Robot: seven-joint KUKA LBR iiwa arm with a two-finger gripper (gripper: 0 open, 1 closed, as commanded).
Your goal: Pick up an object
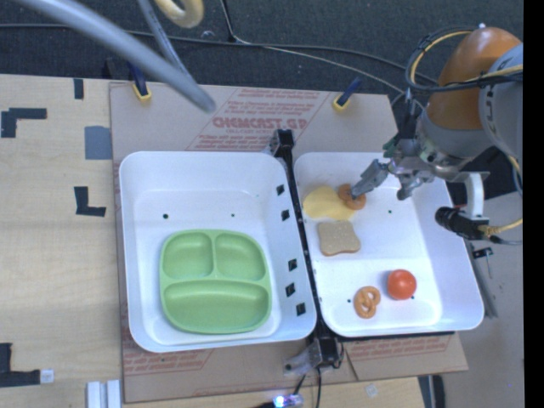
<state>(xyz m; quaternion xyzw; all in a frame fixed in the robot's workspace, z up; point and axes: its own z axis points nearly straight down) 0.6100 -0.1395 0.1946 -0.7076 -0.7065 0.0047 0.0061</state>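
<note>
Two white bins are seen side by side on the bench. The left bin [140, 194] is occupied by a green divided plate [215, 280], lying flat toward its near side. In the right bin [450, 262] several food items are spread: a yellow piece [325, 202] near the divider at the far-left corner, a small orange-brown item [350, 197] touching its right edge, a slice of bread [338, 239] just below them, a pretzel [367, 301] and a red tomato [401, 284] close together toward the near side. The arm [476, 83] is reached in from the right, w/ the gripper [384, 184] held over the far part of the right bin. The fingers are seen spread apart, w/ nothing between them; one fingertip [364, 185] is placed just beside the orange-brown item, approx. at its right edge, tho contact can't be confirmed. The other finger is angled toward bare bin floor.
</note>
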